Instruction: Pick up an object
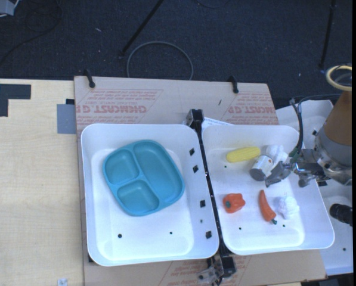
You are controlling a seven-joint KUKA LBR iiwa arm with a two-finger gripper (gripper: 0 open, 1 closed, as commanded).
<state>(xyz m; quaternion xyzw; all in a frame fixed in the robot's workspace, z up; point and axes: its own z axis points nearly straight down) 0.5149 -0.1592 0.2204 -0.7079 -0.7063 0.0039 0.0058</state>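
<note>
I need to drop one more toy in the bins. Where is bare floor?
Left bin: the strip below the blue plate. Right bin: the front, below the red pepper and carrot. Crowded around the hand.

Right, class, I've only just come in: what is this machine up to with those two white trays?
A robot arm reaches in from the right over the right-hand bin. Its pincer hangs low among the small toys there: a yellow corn cob, an orange-red pepper, a carrot and a white lump. Whether it grips anything cannot be told. The left bin holds a blue divided plate, lying untouched.
</note>
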